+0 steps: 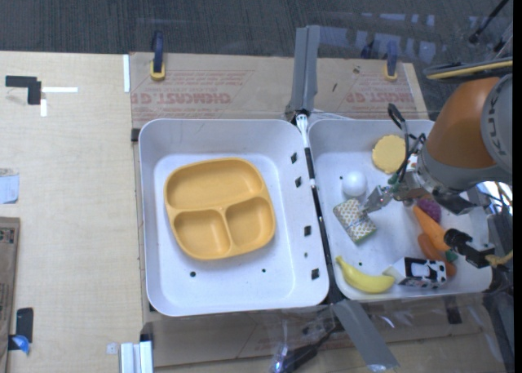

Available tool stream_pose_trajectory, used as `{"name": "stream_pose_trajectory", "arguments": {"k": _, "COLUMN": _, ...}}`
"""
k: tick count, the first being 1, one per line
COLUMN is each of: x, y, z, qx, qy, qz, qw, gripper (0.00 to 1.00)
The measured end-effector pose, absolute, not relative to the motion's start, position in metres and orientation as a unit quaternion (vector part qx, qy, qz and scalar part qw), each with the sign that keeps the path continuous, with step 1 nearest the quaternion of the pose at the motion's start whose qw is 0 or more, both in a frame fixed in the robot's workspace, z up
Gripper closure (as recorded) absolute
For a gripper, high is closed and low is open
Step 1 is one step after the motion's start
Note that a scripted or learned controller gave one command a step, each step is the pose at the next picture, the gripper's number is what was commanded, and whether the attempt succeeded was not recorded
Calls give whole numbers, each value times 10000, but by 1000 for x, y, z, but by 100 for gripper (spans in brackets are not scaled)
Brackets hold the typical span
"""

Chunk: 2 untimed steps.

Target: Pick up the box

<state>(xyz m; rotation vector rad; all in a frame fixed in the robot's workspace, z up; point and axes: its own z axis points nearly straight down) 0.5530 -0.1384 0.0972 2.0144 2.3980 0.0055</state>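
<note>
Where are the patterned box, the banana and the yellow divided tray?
patterned box [355, 220], camera view, top face
banana [364, 279], camera view, middle of its curve
yellow divided tray [218, 206], camera view, central divider ridge

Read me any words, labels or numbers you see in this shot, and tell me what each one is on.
"CHEMCAST GP": red print on the brown protective sheet behind the left bin, upside down and mirrored, so the reading is approximate.
The same red print on the sheet behind the right bin: too faint to read.
Patterned box below the gripper: pattern, no legible text.
Black-and-white item: too small to read.
</note>
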Motion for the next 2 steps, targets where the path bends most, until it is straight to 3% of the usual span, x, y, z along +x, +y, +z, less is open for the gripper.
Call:
{"name": "stream_pose_trajectory", "arguments": {"k": 1, "x": 528, "y": -107, "z": 96, "qx": 8198, "qy": 5727, "qz": 25, "qw": 36, "gripper": 0}}
{"name": "stream_pose_trajectory", "arguments": {"k": 2, "x": 542, "y": -103, "z": 108, "qx": 8369, "qy": 5474, "qz": -16, "qw": -4, "gripper": 0}}
